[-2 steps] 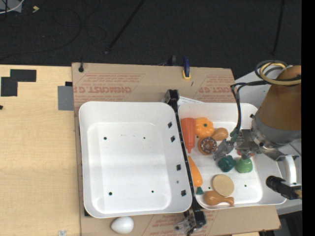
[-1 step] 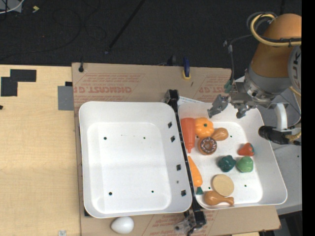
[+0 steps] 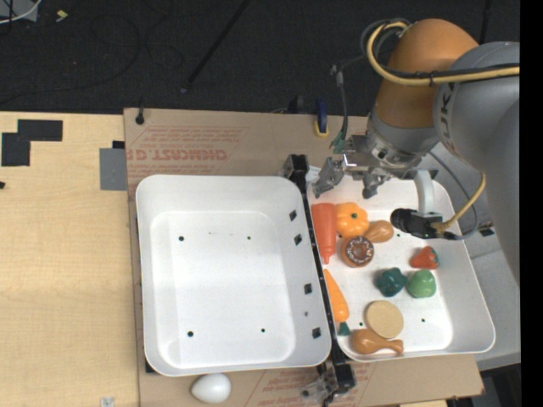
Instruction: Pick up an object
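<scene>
1. White egg (image 3: 210, 387) lies nearest the camera, on the bench (image 3: 59, 295) just outside the near edge of the left bin.
2. Arm (image 3: 475, 91), grey with an orange band, reaches in from the right and hangs over the far end of the right bin.
3. Left bin (image 3: 161, 346) sits beside the right bin (image 3: 471, 312), the two touching along a clipped seam.
4. The gripper (image 3: 349, 175) hovers at the far left corner of the right bin, above the toys; its fingers look spread apart with nothing between them.
5. Candidates for the pick all lie in the right bin: a long red-orange piece (image 3: 323, 230) against the left wall, an orange pumpkin (image 3: 350, 219) touching it, a chocolate doughnut (image 3: 358, 250) just nearer, and an orange carrot (image 3: 336, 296) further toward the camera.
6. Toward the near right lie a dark green piece (image 3: 390, 281), a light green piece (image 3: 421, 284), a red strawberry-like piece (image 3: 425, 258), a tan disc (image 3: 384, 319) and a tan pear-like shape (image 3: 377, 342).
7. Risk, as I judge it: the pumpkin, doughnut and red-orange piece crowd together by the wall, so a descent there may pinch two at once, push one aside, or strike the bin rim and close on nothing.
</scene>
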`<state>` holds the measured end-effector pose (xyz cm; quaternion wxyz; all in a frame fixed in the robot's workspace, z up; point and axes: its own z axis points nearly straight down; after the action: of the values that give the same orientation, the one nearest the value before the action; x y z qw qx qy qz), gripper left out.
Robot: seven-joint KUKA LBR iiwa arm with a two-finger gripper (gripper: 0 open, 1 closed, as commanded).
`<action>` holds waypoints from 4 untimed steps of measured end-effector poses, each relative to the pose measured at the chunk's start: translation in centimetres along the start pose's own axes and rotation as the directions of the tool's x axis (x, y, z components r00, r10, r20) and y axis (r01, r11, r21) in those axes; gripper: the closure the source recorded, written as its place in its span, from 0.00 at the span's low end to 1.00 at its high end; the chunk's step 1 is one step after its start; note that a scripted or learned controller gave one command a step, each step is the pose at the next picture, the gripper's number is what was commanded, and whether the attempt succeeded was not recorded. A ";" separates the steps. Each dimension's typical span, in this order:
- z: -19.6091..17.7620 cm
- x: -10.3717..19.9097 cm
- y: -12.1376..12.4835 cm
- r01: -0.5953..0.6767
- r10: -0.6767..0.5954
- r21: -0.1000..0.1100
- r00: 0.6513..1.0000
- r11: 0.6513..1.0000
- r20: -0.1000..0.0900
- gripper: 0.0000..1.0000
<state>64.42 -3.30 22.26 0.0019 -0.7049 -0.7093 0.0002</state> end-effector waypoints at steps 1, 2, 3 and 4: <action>-1.5 8.4 0.0 0.002 -0.002 -0.001 1.000 1.000 0.000 0.00; -4.9 15.2 -3.0 0.002 -0.002 -0.002 1.000 1.000 -0.001 0.00; -8.2 23.4 -2.1 0.002 -0.002 -0.003 1.000 1.000 -0.001 0.00; -4.0 27.9 -3.4 -0.001 0.001 0.005 1.000 1.000 0.003 0.00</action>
<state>60.87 24.57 26.32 0.0025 -0.7054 -0.7088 0.0032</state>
